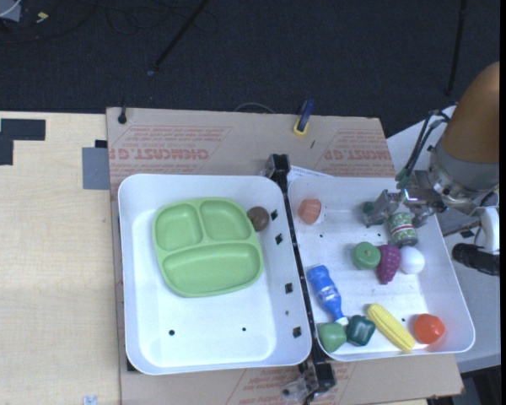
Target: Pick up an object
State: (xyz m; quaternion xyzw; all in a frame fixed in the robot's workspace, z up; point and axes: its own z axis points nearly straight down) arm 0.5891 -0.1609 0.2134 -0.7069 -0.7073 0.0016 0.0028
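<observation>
Reaching in at frame right, jaws (386, 209) over right bin (460, 310); open or closed, cannot tell. Nearby: small banded can (401, 228), knobbly purple grapes (390, 261), smooth white egg (412, 261).

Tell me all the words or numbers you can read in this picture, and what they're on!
Red print on the cardboard sheet under the bins: it looks upside down or mirrored and is too blurred to read for sure.
Label on the small can by the gripper: too small to read.
Label on the blue bottle: too blurred to read.
</observation>
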